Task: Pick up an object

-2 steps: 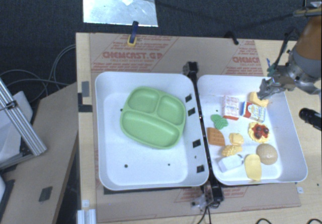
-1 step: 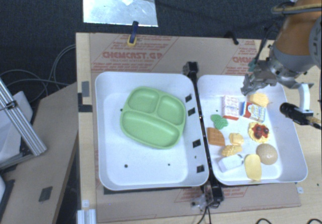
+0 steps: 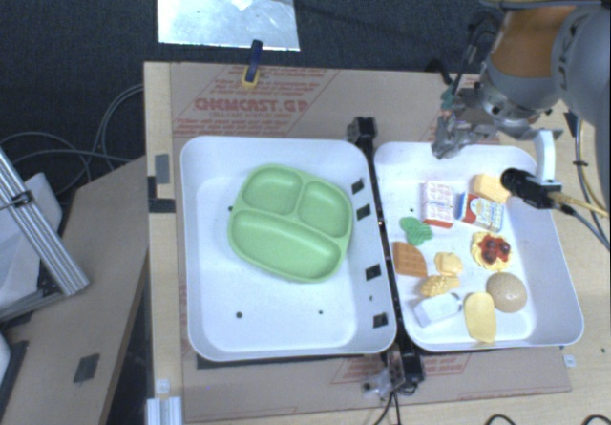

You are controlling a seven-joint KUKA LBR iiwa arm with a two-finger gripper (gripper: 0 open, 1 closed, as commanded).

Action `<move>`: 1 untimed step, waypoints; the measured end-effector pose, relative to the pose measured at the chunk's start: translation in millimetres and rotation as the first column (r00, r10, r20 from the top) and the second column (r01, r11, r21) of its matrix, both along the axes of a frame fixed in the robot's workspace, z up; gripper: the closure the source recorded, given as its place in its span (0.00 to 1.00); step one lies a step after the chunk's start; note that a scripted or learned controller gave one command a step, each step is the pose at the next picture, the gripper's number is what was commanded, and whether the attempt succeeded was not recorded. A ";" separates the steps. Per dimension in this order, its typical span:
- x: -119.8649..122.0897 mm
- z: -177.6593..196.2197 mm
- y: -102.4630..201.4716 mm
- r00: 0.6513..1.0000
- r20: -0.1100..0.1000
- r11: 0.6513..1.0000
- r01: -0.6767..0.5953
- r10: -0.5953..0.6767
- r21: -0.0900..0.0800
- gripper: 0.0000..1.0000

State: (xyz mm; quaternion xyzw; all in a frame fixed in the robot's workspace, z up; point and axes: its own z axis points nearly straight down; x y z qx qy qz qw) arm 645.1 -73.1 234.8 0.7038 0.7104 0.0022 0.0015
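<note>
While arm [image 3: 539, 22] bends down, claw [image 3: 447, 144] hangs over right bin [image 3: 563, 265] rim; grip state unclear.

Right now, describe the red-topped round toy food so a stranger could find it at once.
Start at the right white bin, the one crowded with toy food. Near its right wall, between the small carton above and the brown ball below, lies the pizza-like disc. It alone is yellow-rimmed with a dark red centre.
</note>
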 end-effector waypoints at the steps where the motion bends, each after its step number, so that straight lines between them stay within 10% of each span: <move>1: 19.8 -20.3 36.5 1.000 -0.002 1.000 0.001 -0.001 -0.001 1.00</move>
